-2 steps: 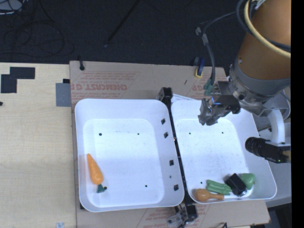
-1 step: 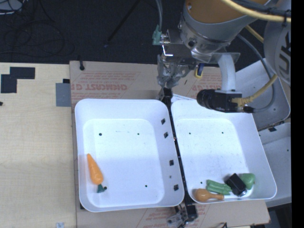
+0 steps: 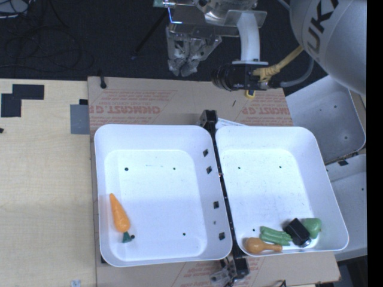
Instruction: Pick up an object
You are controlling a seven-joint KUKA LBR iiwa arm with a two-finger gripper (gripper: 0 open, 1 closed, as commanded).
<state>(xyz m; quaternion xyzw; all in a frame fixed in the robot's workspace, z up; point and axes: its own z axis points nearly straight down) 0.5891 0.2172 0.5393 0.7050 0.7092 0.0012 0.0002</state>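
Objects lie in both bins, none of them near the end effector (image 3: 187, 57). It hangs high at the top of the view, beyond the far rims of both bins and above the cardboard sheet (image 3: 179, 103) that lies under them. Its grey fingers point down and look bunched close together, but the picture is too blurred there to tell how far apart they stand. Nothing shows between them, and they touch nothing.

The left bin (image 3: 108, 142) holds a carrot (image 3: 119, 213), orange with a small dark green top, lying close to the wall farthest from the divider (image 3: 215, 178) where the two bins meet, toward the near end.

The right bin (image 3: 317, 154) holds four things, all crowded into its near corner away from the divider. Closest to the divider lies a yellow-orange pear shape (image 3: 261, 246). Just beyond it, touching or nearly so, is a green pod (image 3: 275, 236). A black block (image 3: 297, 231) sits against the pod's other side, tilted, and a rounded green piece (image 3: 312, 225) lies just behind the block, nearest the bin's outer wall.

The arm (image 3: 332, 23) comes in at the upper right, grey and bulky, well above the wooden surface (image 3: 42, 178).
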